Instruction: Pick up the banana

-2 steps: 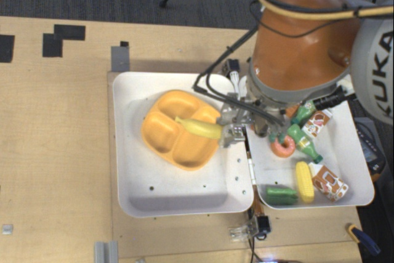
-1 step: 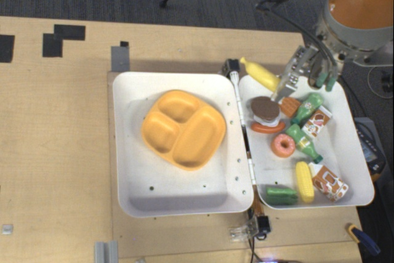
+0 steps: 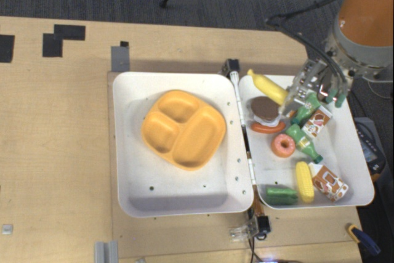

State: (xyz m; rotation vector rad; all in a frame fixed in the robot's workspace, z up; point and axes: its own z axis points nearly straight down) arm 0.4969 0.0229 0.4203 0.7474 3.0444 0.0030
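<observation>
The yellow banana [image 3: 267, 87] lies at the far left corner of the right bin [image 3: 357, 154], pointing toward the bin's middle. My gripper [image 3: 294, 101] hangs just right of the banana's near end, above a brown cookie [image 3: 265, 109] and a hot dog [image 3: 268, 127]. I see nothing between its fingers. The arm's orange band [image 3: 368, 3] rises at the upper right.
The right bin also holds a pink donut [image 3: 284, 145], a green bottle [image 3: 303, 137], a corn cob [image 3: 304, 181], a green pepper [image 3: 282, 195] and two small cartons [image 3: 329, 183]. The left bin [image 3: 132, 194] holds a yellow divided plate [image 3: 183, 129].
</observation>
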